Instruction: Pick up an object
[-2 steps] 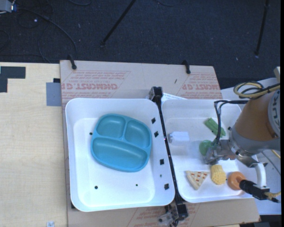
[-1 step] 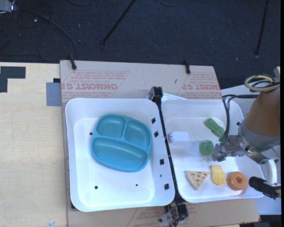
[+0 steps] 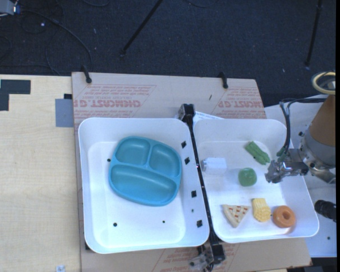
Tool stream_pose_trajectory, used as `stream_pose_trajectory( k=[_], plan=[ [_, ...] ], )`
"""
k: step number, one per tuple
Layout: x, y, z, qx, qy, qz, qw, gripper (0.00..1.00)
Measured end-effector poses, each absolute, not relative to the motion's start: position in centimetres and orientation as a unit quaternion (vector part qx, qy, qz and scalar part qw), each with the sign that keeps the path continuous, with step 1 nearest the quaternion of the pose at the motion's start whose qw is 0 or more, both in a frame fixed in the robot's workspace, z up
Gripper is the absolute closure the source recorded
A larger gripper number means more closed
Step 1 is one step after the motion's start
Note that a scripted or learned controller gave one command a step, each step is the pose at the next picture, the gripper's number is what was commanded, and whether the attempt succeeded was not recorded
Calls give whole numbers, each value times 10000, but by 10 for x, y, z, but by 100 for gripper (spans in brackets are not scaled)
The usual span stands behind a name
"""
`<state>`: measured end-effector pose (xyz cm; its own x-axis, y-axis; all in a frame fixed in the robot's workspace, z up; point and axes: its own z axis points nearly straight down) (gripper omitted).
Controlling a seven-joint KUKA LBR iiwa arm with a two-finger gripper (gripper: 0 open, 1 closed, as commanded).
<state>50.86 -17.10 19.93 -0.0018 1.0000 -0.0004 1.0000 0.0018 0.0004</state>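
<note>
The right bin point(image 3: 272, 128) holds a long green vegetable point(image 3: 256, 152), a round green ball-like piece point(image 3: 247, 177), a white block point(image 3: 215, 164), a tan waffle wedge point(image 3: 236, 214), a yellow corn piece point(image 3: 261, 209) and an orange doughnut point(image 3: 284, 216). My gripper point(image 3: 275, 173) hangs at the bin's right side, just right of the green ball and below the green vegetable. It is small and dark in this view, and nothing shows between its fingers.
The left bin point(image 3: 96, 208) holds a blue divided plate point(image 3: 145, 170). A black divider point(image 3: 194, 174) runs between the bins. The arm's orange band point(image 3: 327, 123) sits beyond the right rim. Brown cardboard point(image 3: 158, 98) lies behind the bins.
</note>
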Motion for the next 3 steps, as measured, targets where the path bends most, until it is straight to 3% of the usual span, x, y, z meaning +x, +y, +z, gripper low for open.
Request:
stream_pose_trajectory(
  k=[1,3],
  plan=[
    [509,-172,207,7064,7078,-11,-21,100],
    [526,-66,207,7051,7091,-15,-40,100]
  ],
)
